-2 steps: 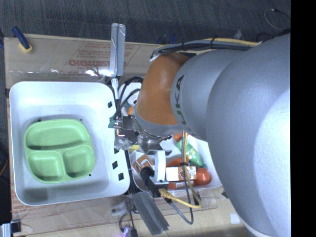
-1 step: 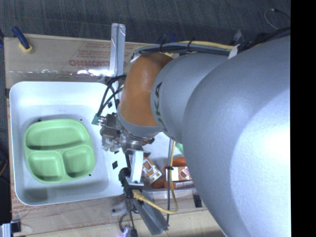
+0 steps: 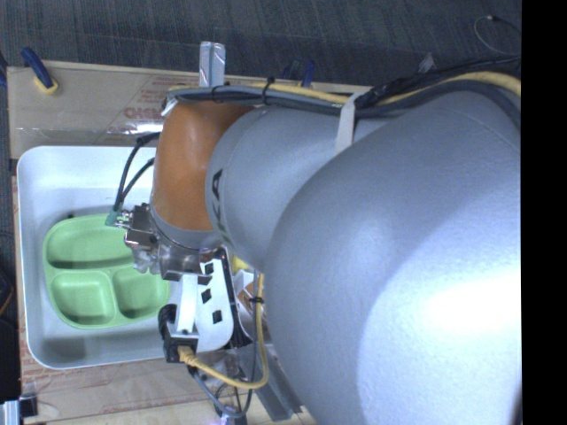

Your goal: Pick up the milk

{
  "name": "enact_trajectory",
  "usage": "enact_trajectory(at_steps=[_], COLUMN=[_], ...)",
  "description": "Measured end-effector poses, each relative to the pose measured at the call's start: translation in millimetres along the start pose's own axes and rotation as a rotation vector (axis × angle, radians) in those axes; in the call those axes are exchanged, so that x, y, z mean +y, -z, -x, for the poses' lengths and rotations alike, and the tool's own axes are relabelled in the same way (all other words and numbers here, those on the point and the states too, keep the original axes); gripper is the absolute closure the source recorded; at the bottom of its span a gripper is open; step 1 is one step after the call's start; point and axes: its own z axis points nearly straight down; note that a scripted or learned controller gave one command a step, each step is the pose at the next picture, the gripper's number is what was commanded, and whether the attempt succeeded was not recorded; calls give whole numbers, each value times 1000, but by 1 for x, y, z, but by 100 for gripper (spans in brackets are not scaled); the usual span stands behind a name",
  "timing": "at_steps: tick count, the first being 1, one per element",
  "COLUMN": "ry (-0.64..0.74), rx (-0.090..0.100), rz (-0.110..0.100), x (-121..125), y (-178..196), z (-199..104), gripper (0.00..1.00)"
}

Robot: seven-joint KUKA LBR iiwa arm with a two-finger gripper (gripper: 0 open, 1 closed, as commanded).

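Where the arm comes in: from the right, the grey arm lies across most of the view, and its bulk covers the right part of the worktop.
Orange band: the orange band sits at the arm's left end, over the right side of the left bin.
Pincer: the pincer hangs below the band, pointing down and left, over the right edge of the green plate; I cannot tell whether it is wide or narrow, and I cannot tell whether it holds anything.
Bin: the white bin stands on the left of the worktop, with its left wall and its upper and lower left corners in plain sight.
Plate: a green divided plate lies flat in the bin, toward the lower left, with one long compartment above and two smaller ones below.
Milk: I cannot tell where the milk is, because the arm hides so much of the worktop.
Clamp: a blue and yellow clamp sits at the worktop's upper left corner.
Floor: a dark floor runs beyond the worktop's far edge.
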Motion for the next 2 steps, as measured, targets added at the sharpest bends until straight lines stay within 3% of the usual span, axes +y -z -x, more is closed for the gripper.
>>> enact_trajectory(at_steps=[1,2], ry=[232,749], rx=[-1,-1], rz=[2,4], x=[-7,-8], y=[4,22], z=[-32,-43], gripper=[100,100])
